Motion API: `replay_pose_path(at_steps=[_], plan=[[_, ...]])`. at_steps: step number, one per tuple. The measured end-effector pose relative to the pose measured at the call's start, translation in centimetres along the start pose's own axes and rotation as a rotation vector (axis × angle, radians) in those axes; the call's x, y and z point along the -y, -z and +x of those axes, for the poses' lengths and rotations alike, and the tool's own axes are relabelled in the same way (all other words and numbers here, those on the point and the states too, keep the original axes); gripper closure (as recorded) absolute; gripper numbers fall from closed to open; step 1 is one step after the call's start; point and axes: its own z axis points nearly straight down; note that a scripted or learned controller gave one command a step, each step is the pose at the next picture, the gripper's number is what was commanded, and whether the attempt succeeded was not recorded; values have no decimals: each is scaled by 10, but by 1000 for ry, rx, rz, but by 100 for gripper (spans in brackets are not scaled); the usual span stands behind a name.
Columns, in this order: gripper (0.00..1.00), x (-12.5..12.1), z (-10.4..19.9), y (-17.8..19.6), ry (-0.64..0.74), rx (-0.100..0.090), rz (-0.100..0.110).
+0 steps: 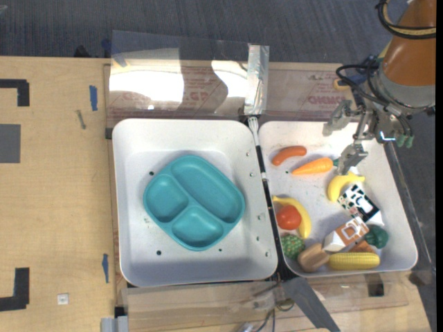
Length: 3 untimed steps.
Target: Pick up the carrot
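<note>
Carrot (313, 166) lying in the right bin (405, 244), far end, long axis running left to right beside a sausage (288, 155). Gripper (353, 154) poised just right of its leafy tip, nothing visibly held; finger state impossible to tell.

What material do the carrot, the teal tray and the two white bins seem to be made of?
Carrot: probably moulded plastic, a toy; its orange is uniform and smooth with a slight sheen. Teal tray: likely hard plastic, matte to satin; one even colour with rounded moulded compartments. White bins: seemingly thin plastic or coated sheet, with smooth, softly reflecting walls; the picture leaves this open.
</note>
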Motion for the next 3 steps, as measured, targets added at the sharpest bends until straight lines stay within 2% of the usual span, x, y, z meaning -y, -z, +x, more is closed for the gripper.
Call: replay_pose_path(at_steps=[1,2,3], plan=[[0,17,-44,-131,-283,-9,0],[0,-5,-47,-148,-424,14,6],[100,-6,-54,-133,-422,46,5]])
